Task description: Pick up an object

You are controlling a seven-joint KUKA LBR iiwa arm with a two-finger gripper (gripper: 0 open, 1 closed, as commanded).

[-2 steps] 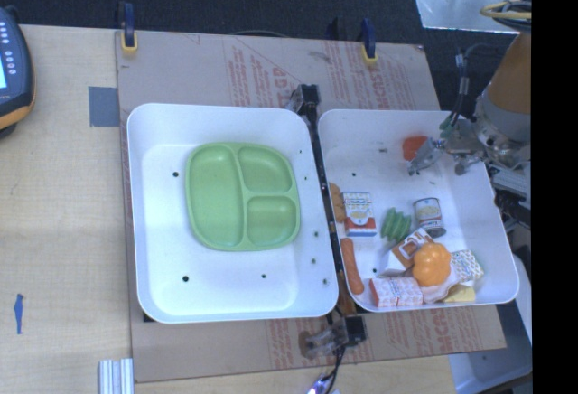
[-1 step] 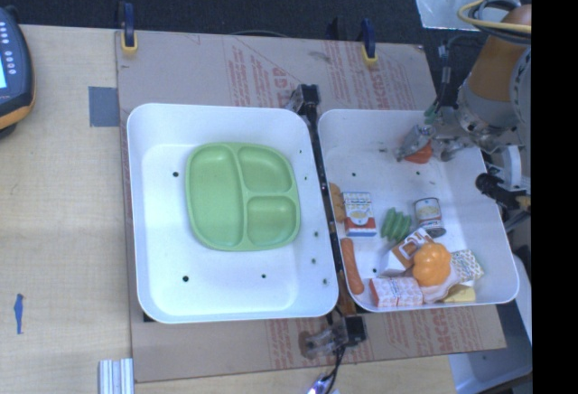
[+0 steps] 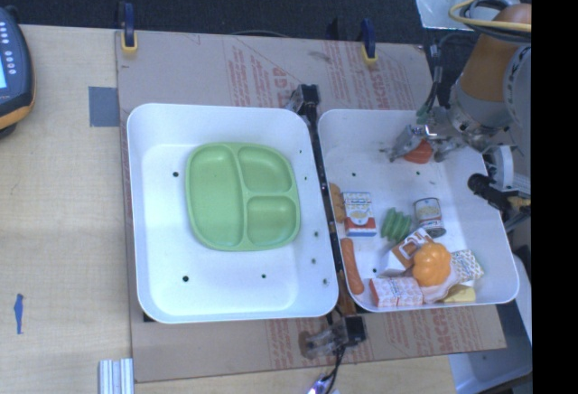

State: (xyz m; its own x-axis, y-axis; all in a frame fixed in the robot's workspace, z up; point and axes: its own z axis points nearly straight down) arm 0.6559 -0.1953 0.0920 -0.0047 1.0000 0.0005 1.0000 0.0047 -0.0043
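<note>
The fixed camera looks down at a slant on a wooden bench [image 3: 63, 202] covered in part by a brown cardboard sheet [image 3: 226, 67], which two blue clamps pin along its far edge. Two shallow white plastic bins sit side by side on the cardboard.

The left white bin [image 3: 163, 293] holds a pale green divided plastic plate [image 3: 242, 196] with three compartments, lying flat near the bin's middle.

The right white bin [image 3: 361, 135] holds a jumble of small toy food items gathered toward its near side: a small white carton with a red and orange label [image 3: 359, 211], a green pea-pod shape [image 3: 395, 224], a small grey tin can [image 3: 427, 212], a round orange fruit [image 3: 431, 263], an orange carrot-like stick [image 3: 350, 266] lying along the left wall, and a red and white box [image 3: 397, 293] at the near edge.

The grey arm with its orange band [image 3: 497, 49] reaches in from the right, over the far right corner of the right bin. Its two-finger gripper [image 3: 417, 146] is low in that corner, and a small red-orange object [image 3: 419, 153] sits right at the fingertips, well apart from the heap of toys. Whether the fingers are closed on that object or merely beside it cannot be told from this angle.

A dark handheld controller with a yellow edge [image 3: 13, 67] lies on the bench at the far left.
</note>
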